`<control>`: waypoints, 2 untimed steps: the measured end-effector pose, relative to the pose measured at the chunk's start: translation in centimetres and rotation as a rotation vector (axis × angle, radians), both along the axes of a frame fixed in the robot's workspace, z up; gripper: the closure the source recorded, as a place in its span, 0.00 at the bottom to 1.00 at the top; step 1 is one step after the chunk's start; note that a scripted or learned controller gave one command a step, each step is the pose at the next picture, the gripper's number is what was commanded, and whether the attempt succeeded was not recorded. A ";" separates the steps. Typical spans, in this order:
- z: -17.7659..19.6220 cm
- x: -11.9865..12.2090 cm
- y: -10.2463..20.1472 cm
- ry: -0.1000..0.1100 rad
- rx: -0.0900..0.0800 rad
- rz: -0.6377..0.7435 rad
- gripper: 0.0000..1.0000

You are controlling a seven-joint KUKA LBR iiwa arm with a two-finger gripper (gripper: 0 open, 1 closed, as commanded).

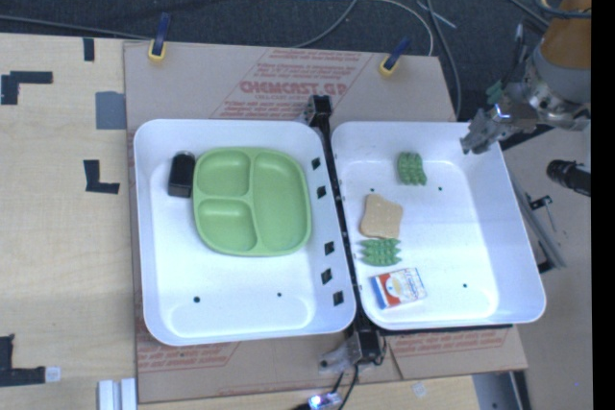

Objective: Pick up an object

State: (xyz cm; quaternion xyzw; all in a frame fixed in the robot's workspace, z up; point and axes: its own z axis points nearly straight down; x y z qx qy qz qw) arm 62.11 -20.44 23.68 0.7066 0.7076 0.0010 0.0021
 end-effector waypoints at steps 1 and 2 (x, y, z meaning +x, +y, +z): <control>5.4 0.1 0.0 -0.001 -0.001 0.000 1.00; 5.2 -1.0 5.6 0.005 0.003 0.005 1.00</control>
